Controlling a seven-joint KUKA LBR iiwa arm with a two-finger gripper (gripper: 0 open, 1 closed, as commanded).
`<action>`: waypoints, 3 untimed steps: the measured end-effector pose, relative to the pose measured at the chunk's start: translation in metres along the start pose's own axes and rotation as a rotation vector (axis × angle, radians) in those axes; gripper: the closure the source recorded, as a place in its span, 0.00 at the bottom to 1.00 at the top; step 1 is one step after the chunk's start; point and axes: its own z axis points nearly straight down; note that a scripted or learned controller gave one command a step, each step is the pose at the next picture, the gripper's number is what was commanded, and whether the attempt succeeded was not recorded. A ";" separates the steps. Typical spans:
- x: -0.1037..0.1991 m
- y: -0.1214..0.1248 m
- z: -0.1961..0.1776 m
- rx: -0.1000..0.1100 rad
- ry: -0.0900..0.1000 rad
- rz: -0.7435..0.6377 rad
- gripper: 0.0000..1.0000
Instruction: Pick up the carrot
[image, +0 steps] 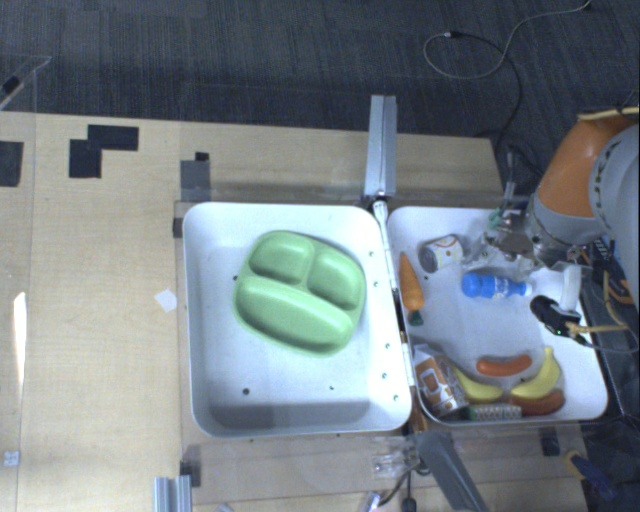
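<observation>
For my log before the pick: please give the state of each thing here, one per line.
carrot: lying by right bin's left wall, not held
green plate: lying in left bin
blue bottle: on its side
small can: on its side
banana: lying by front wall

The carrot (410, 283) hugs the right bin's left wall (392, 290); open floor apparently lies rightward, toward the blue bottle (492, 287).

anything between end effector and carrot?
Camera view: the small can lies between the end effector and the carrot; otherwise bare bin floor.
</observation>
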 end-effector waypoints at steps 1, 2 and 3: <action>0.001 0.002 -0.012 -0.006 0.000 -0.004 1.00; 0.016 -0.030 -0.108 0.010 -0.001 0.051 1.00; -0.022 -0.014 -0.215 0.008 -0.001 -0.303 1.00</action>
